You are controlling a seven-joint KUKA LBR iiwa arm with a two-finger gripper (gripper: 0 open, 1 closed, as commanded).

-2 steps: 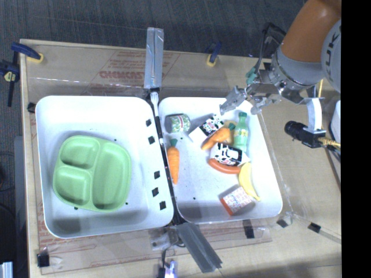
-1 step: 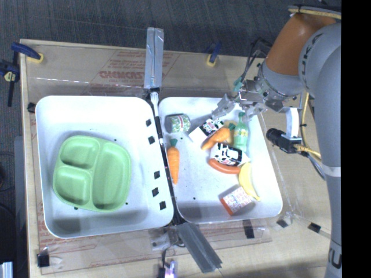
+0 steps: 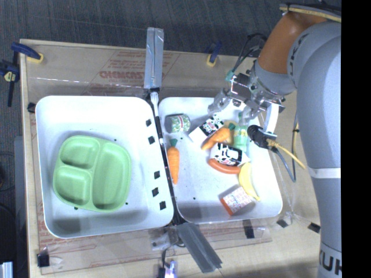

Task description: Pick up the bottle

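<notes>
Gripper [image 3: 240, 106] is hovering over right bin's [image 3: 191, 210] far-right corner; opening cannot be told. Green bottle [image 3: 239, 135] is lying just nearward beneath it, long axis running near-far, among carrot [image 3: 217, 136] and banana [image 3: 248, 181]

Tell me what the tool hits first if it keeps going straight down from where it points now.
Probably the green bottle, which lies right under the tool in the right bin, tight against a carrot. Depth is unclear from this slanted view, so the carrot might be touched too.
</notes>
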